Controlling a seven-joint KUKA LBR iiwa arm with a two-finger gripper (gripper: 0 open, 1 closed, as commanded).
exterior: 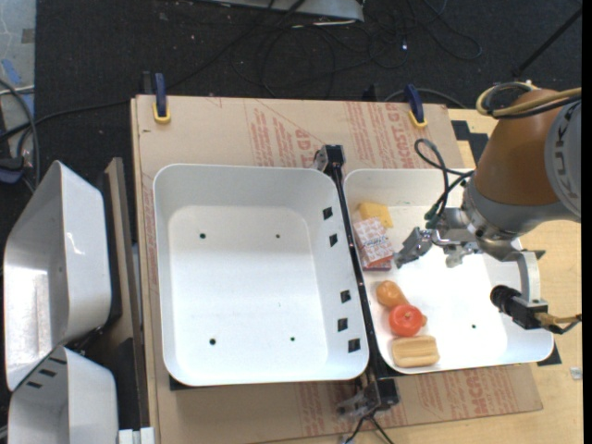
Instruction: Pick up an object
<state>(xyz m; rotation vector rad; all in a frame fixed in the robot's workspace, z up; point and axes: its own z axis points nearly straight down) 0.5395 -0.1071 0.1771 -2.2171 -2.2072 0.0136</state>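
Note:
The right bin holds several small objects along its left side: a yellow block at the back, a red-and-white packet, an orange ball, a red tomato-like ball and a tan bread-like block at the front. My gripper hangs over the middle of this bin, just right of the packet, pointing left. Its two fingers stand slightly apart with nothing between them.
The left bin lies beside the right one, parted by a black divider bar. Blue-and-yellow clamps hold the cardboard bench top. Spare white bins stand at the far left. The arm's orange band looms over the right bin's back.

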